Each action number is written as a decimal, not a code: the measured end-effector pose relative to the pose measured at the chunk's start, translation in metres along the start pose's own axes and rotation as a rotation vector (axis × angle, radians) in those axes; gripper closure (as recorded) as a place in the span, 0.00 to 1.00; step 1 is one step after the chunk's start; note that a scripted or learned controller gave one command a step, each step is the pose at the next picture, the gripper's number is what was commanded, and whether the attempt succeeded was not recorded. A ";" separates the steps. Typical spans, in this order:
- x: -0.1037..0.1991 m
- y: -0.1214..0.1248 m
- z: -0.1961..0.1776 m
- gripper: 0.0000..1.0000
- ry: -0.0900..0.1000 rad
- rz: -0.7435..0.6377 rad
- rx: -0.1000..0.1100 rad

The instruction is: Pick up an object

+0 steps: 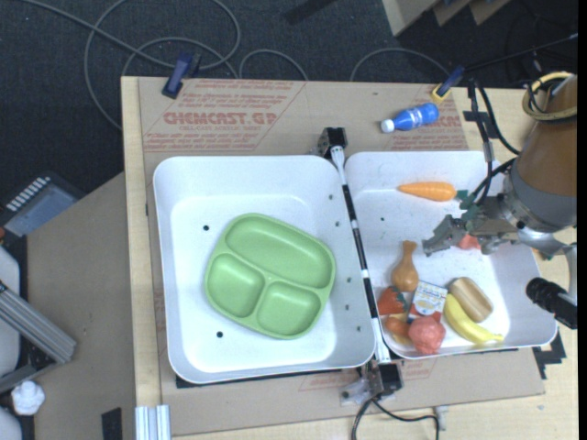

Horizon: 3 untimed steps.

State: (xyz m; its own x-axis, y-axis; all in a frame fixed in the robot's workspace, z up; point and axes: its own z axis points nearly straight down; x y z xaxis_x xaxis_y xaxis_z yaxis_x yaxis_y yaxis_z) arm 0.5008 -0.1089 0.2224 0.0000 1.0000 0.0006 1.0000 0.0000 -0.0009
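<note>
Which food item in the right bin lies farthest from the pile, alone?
The orange carrot, lying alone near the far wall of the right bin.

The divided plate lies in the left bin. In the right bin, the carrot lies behind; the banana and the bread roll lie in front.

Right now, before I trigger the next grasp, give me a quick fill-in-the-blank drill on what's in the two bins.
1. The green divided tray lies in the ____ bin.
2. The carrot lies toward the right bin's ____ edge.
3. The banana is coloured ____.
4. The gripper hangs over the ____ bin.

Missing words: left; far; yellow; right
</note>
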 end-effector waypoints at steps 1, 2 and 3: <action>0.011 0.050 0.102 0.00 0.001 0.000 0.003; 0.012 0.046 0.138 0.00 0.001 0.001 0.002; 0.012 0.032 0.138 0.00 0.001 0.001 0.002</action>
State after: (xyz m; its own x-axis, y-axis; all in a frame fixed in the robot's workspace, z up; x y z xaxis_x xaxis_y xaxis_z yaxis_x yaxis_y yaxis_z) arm 0.5330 -0.0969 0.0844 0.0006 1.0000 0.0012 1.0000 -0.0006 -0.0025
